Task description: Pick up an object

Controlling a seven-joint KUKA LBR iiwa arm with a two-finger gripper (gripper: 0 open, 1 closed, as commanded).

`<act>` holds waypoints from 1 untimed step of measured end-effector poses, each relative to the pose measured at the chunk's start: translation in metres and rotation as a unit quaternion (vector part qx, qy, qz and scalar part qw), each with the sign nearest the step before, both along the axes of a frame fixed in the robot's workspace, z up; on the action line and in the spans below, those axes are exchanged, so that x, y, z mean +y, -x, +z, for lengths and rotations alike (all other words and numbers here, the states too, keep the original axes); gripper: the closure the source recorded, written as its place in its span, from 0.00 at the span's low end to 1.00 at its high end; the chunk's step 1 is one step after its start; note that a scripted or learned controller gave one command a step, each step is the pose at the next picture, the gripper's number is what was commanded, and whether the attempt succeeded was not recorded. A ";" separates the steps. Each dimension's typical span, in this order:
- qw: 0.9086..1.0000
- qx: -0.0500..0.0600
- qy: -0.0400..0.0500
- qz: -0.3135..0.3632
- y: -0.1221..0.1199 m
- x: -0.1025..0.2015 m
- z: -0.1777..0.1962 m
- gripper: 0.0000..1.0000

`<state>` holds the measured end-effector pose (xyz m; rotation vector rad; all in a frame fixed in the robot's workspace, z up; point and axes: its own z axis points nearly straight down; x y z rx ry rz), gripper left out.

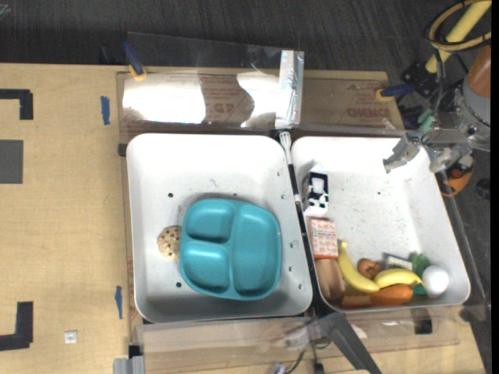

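My gripper (418,156) hangs over the far right corner of the right bin (390,201), open, with nothing between its fingers (396,156). Along that bin's left wall lie a black-and-white cow toy (316,192) and a small red and pink box (323,238). Piled at its near edge are a yellow banana (352,269), a second banana (398,277), an orange carrot (388,294), a white ball (435,280) and a green piece (419,262). The left bin (156,170) holds a teal divided plate (231,248) and a speckled cookie (168,242) beside it.
A clear plastic sheet and cardboard (234,100) stand behind the bins. Cables and a yellow hose (460,22) crowd the top right by the arm. A tan bench surface (54,209) stretches to the left.
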<state>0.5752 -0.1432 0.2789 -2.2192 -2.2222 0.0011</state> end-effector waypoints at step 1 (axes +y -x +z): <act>0.999 0.005 -0.001 0.048 0.073 0.032 -0.124 0.00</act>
